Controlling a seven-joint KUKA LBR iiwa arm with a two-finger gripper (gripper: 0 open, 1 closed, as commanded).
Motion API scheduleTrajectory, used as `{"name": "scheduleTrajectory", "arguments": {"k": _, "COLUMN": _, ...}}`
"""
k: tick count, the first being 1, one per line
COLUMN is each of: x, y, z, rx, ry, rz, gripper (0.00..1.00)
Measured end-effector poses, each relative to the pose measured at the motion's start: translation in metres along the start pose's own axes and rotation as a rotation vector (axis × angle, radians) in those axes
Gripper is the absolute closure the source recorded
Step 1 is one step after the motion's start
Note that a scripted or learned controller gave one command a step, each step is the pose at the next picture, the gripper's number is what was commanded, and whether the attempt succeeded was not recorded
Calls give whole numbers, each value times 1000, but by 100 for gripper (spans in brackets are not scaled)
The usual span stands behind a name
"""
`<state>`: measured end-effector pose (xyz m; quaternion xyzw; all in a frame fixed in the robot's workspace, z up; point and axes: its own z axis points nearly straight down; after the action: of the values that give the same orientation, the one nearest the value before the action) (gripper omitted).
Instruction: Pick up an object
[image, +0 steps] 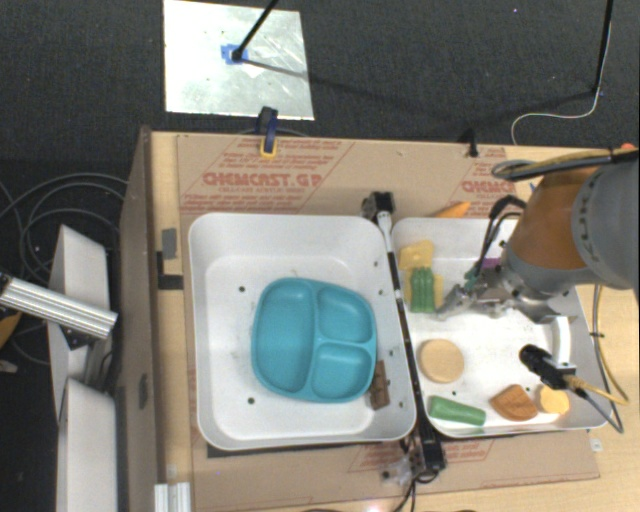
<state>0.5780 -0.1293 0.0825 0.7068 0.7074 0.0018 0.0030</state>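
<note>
Camera view shows the arm over the right bin, far right of the blue plate. Its claw hangs low; whether it is apart, I cannot tell. Green block lies just left: I would descend straight, centred

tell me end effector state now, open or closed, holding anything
End effector: over the right bin, beside the green block; open or closed cannot be told, nothing seen held.
</note>
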Motion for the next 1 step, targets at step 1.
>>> {"name": "scheduleTrajectory", "arguments": {"k": 1, "x": 0, "y": 76, "z": -3, "rx": -4, "ry": 0, "rz": -7, "gripper": 0}}
